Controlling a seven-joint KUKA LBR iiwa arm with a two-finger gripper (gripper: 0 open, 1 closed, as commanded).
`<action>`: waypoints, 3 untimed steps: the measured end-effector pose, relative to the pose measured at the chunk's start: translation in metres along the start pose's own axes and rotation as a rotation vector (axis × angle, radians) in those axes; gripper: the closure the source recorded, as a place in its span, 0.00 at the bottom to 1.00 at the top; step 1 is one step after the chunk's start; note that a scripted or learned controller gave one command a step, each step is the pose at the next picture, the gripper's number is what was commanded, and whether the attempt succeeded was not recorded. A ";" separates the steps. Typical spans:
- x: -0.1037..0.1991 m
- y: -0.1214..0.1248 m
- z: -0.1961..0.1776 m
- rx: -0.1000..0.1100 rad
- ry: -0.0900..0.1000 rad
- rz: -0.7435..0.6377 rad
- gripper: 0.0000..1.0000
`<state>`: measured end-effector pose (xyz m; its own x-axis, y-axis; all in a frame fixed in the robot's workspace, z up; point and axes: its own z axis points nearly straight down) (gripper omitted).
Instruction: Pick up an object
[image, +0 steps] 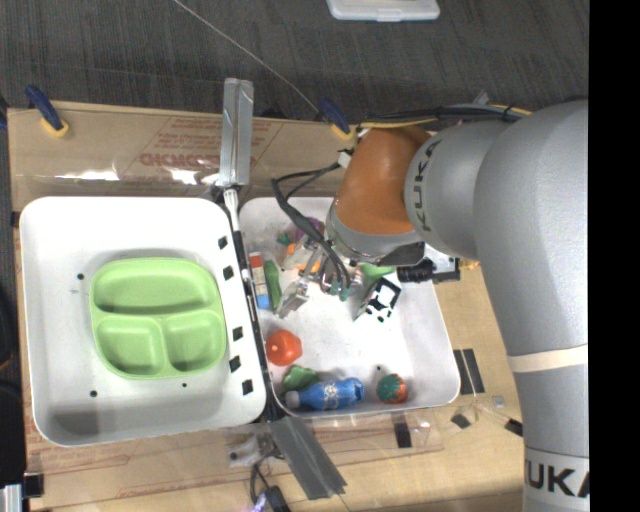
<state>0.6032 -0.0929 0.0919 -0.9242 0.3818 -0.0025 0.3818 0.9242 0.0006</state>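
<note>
My gripper (326, 300) hangs low over the upper middle of the right bin (430, 330). Its two grey fingers (295, 298) stand apart, open, with bare white bin floor between them. An orange object (284, 347) lies just below the left finger, apart from it. A blue bottle (332, 392) and a green item (298, 378) lie along the bin's near wall, with a small multicoloured ball (392, 387) to their right. Red and blue items (260, 282) rest against the divider, left of the gripper. Several small coloured pieces (292, 243) are partly hidden under the wrist.
The left bin (50, 300) holds a green divided plate (157, 316). A black-and-white marker tag (381, 297) sits beside the right finger. The arm's orange band (380, 185) and grey body cover the right bin's upper right part.
</note>
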 end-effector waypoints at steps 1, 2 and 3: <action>-0.001 0.001 -0.011 0.000 -0.004 -0.006 1.00; 0.009 0.017 -0.148 -0.003 -0.010 0.196 1.00; 0.006 0.063 -0.146 0.000 0.001 0.227 1.00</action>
<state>0.6217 -0.0320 0.2383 -0.8146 0.5800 -0.0017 0.5800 0.8146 0.0015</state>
